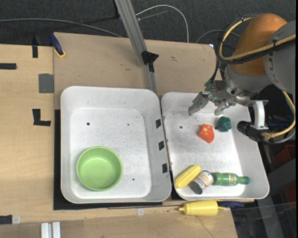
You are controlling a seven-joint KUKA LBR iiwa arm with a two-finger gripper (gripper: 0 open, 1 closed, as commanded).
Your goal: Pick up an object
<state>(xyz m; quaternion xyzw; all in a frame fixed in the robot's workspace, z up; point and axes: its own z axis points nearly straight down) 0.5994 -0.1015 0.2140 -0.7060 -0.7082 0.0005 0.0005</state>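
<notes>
One gripper (208,107), fingers spread and holding nothing, above the right bin's (248,155) far end. Near it: orange object (206,133), teal object (223,124). At near edge: yellow piece (187,176), green bottle (227,179). Left bin (109,105): green bowl (99,168).

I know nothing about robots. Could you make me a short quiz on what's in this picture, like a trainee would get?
1. True or false: the green bowl sits in the left bin.
2. Which thing lies nearest the gripper? A) yellow bottle B) teal object C) green bowl
3. Fill in: the green bottle lies along the right bin's ____ edge.

Key: 1 true; 2 B; 3 near (bottom).
</notes>
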